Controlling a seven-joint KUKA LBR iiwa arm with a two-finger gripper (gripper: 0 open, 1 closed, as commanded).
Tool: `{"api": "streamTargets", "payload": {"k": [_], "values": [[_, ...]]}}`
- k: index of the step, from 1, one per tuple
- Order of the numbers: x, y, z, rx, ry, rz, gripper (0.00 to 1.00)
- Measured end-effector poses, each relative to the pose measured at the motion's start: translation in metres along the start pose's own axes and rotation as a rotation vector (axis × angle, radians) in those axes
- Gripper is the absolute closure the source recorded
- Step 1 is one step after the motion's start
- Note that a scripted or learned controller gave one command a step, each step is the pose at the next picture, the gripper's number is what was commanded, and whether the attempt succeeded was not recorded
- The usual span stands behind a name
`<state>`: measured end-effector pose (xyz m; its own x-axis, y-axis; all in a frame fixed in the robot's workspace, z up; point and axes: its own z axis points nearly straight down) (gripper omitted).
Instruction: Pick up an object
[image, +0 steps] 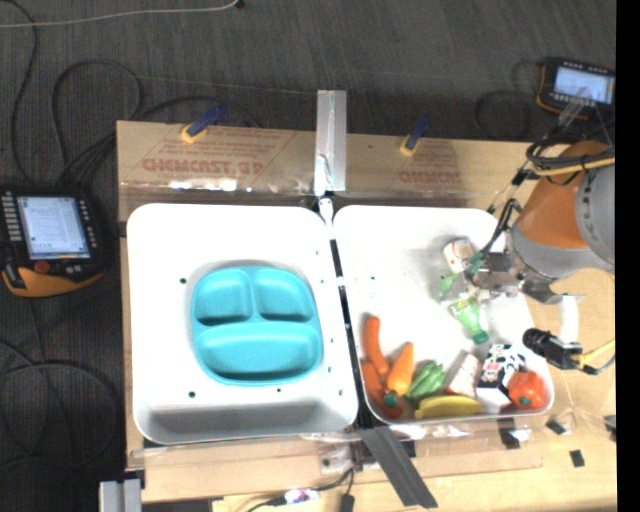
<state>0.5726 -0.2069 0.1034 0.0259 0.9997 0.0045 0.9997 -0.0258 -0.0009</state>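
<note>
Currently the candidate objects lie in the right bin (400, 225), heaped along its near edge, most likely because that end of the bin sits lowest: two carrots (372, 345) and (400, 368), a green pepper (426, 378), a banana (447, 406), a tomato (527, 388), and a small black-and-white carton (496, 368) touching the tomato. A pale green translucent item (470, 318) lies apart, toward the bin's middle, just below the gripper (478, 278). The gripper hangs low over that middle area, near a small whitish object (458, 252); its opening cannot be determined at this angle, and no object is seen in its grasp. The arm's orange band (552, 215) is positioned over the bin's right rim. The left bin (160, 240) carries a turquoise divided plate (257, 322), centred, presumably as a drop-off target. Both bins rest on the desk (230, 160).
</note>
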Motion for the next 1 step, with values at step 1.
{"api": "streamTargets", "payload": {"k": [1], "values": [[0.0636, 0.0831, -0.0935, -0.001, -0.007, -0.089, 1.0]]}}
